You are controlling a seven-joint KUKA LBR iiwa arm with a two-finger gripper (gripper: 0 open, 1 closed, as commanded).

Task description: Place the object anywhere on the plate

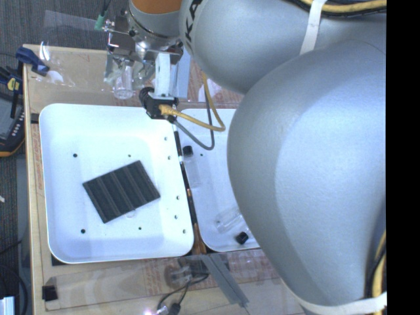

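Arm [275, 64] casing bears partial lettering "KA". Pincer [125, 77] hangs over the left bin's [59, 241] far edge, above bare desk [79, 67]; whether spread or pressed together, cannot tell. Dark ribbed plate [121, 190] lies mid-bin, white floor open all round. A small clear object [226, 222] rests in the right bin [213, 241].

2 bins sit side by side on the surface [98, 282]. The left bin [59, 176] takes up the left and centre of the frame; the right bin [213, 195] touches its right edge and lies largely under the arm [302, 143], which covers the right half of the frame. A ridged plate [121, 190] lies flat in the left bin, slightly below its middle, turned at a slant. The hand [125, 84] hangs at the upper left of the frame, beyond the left bin's far rim, over the surface.
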